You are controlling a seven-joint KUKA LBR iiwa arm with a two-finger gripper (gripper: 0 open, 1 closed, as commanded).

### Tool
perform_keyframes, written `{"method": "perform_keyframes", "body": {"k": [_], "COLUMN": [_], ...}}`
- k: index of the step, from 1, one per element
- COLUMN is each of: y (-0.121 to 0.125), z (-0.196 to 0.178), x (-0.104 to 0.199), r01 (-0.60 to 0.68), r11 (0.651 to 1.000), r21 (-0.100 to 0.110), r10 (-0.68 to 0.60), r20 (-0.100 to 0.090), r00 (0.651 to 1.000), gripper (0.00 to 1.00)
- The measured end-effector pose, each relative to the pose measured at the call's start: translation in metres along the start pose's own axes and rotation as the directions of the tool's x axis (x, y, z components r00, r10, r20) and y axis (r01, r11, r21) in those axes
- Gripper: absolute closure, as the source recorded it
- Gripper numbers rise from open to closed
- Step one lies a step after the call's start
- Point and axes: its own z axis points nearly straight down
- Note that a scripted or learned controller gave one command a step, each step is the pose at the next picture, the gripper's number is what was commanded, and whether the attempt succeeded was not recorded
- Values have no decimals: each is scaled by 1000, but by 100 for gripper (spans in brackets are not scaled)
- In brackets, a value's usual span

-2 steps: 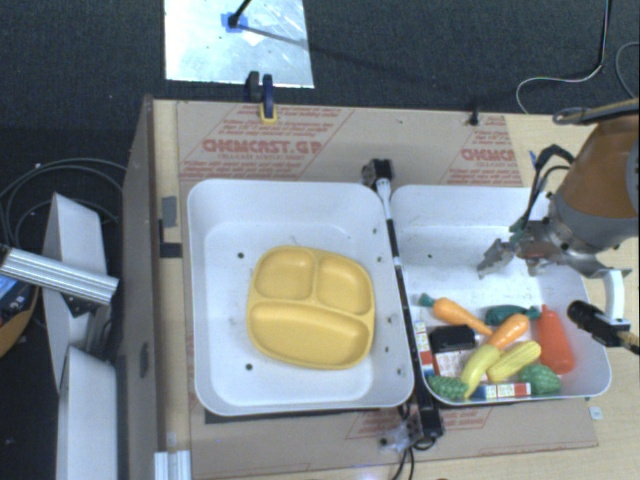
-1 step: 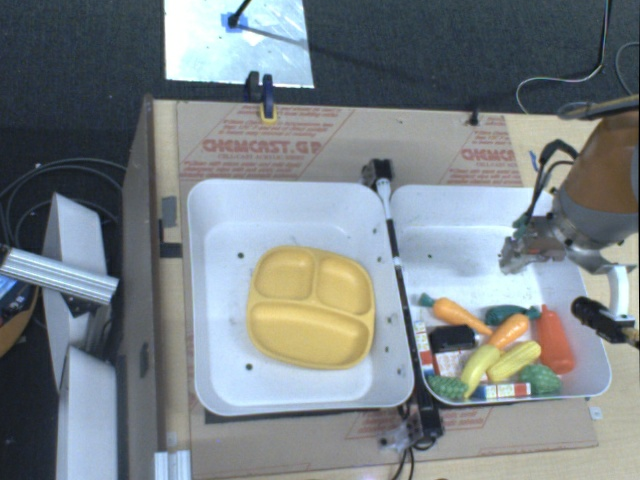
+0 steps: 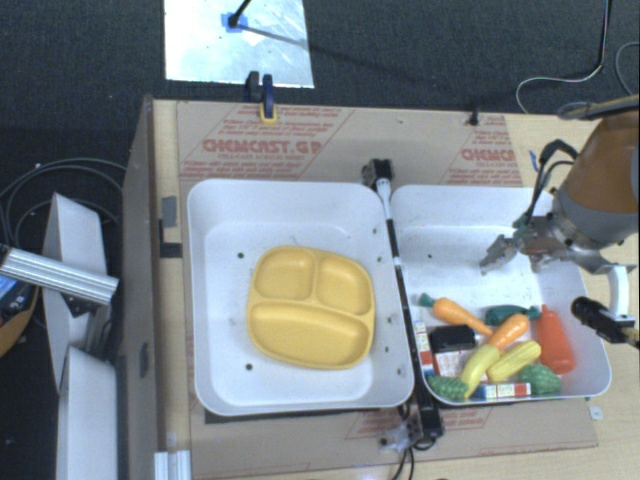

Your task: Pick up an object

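Observation:
My gripper hangs open over the upper part of the right bin, with nothing between its fingers. Below it, a pile of toy food lies in the bin's lower half. An orange carrot lies at the pile's upper left and a second carrot sits beside it. A red bottle rests at the right. A yellow corn cob and a yellow banana lie in the middle. A black block and green pieces sit along the bottom. The gripper is apart from all of them.
The left bin holds a yellow divided plate. A black rail runs between the two bins. The grey arm with its orange band comes in from the right, above the right bin's far edge.

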Motion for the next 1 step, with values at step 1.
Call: {"method": "perform_keyframes", "body": {"k": [1], "y": [0], "z": [-27], "x": [55], "r01": [1], "r11": [1000], "r21": [3], "r10": [-1], "r20": [-2], "r00": [1000], "gripper": [0]}}
